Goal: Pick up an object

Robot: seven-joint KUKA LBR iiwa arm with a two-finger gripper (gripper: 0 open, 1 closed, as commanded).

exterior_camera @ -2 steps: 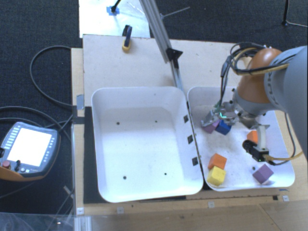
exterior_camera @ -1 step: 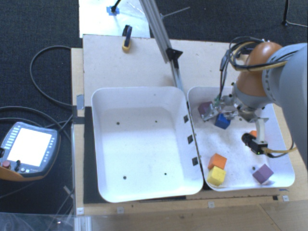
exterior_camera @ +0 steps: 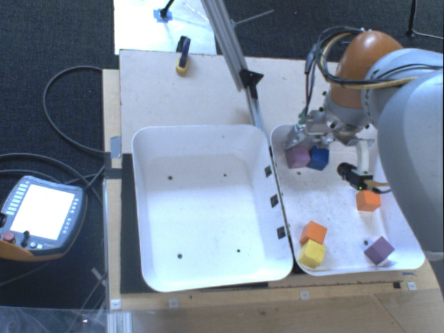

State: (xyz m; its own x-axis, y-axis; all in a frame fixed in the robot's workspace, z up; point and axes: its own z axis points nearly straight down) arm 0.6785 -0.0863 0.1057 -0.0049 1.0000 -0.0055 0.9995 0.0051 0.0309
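1. We see the arm [exterior_camera: 395, 82] reaching in from the right, its gripper [exterior_camera: 310, 139] low over the far end of the right bin [exterior_camera: 409, 259], right above a purple block [exterior_camera: 297, 157] and a blue block [exterior_camera: 318, 159] that sit touching each other.
2. We judge the step in hand to be the approach or descent onto one of these two blocks; nothing is visibly lifted.
3. We cannot tell how the jaws stand: the wrist hides them from above, and no block shows between them.
4. The next move, as we read it, calls for settling on one block alone, since the pair lies so close that the neighbour may get nudged or pinched along.
5. Our count in the right bin: two purple blocks (the second [exterior_camera: 379, 250] near the front), two orange blocks [exterior_camera: 368, 200] [exterior_camera: 313, 232], one yellow block [exterior_camera: 311, 254] touching the nearer orange one, one blue.
6. The left bin [exterior_camera: 146, 207] holds no blocks.
7. Two white bins stand side by side on the counter [exterior_camera: 173, 96].
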